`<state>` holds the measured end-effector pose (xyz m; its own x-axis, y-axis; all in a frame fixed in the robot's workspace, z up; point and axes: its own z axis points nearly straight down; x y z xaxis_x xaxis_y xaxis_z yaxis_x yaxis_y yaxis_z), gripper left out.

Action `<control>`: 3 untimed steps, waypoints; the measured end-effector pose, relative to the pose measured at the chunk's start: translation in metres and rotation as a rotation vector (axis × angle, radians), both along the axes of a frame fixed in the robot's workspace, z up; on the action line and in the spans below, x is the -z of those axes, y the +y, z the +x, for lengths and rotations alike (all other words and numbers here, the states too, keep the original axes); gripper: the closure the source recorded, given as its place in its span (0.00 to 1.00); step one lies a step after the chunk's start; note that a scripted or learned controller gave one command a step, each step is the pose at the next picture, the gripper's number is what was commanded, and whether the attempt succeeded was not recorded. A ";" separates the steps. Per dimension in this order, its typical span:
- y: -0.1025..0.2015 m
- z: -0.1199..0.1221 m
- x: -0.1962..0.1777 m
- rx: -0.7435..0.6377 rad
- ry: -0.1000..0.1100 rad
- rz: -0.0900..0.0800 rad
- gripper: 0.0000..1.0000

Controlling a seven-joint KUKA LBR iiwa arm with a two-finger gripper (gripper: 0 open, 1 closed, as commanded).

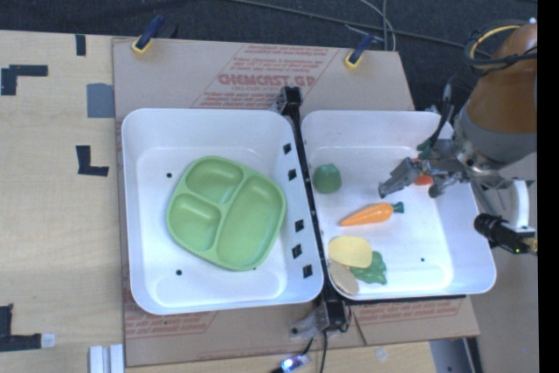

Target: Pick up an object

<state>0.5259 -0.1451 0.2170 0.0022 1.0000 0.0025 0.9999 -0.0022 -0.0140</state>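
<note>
Hovering tool (417, 180) pinching one small orange object (423, 180), one carrot (369, 214), one green tray (227, 211), two bins (140, 214)

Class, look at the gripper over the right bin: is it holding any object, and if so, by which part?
It cannot be told. The gripper hangs over the right bin, with something small and orange-red beside its fingers, but nothing shows clearly between them. The carrot lies apart on the bin floor.

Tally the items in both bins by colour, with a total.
Green: 3 – divided plate, round ball, leafy piece
Orange: 1 – toy carrot
Yellow: 1 – flat slice
Total: 5
</note>
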 end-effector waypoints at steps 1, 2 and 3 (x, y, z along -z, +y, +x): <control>0.000 0.003 -0.006 -0.004 -0.012 -0.002 0.00; 0.004 0.010 0.042 -0.004 -0.008 -0.002 0.00; 0.006 0.008 0.107 -0.003 -0.007 -0.002 0.00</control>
<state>0.5341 -0.1387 0.1104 -0.0009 1.0000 0.0009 1.0000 0.0009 -0.0067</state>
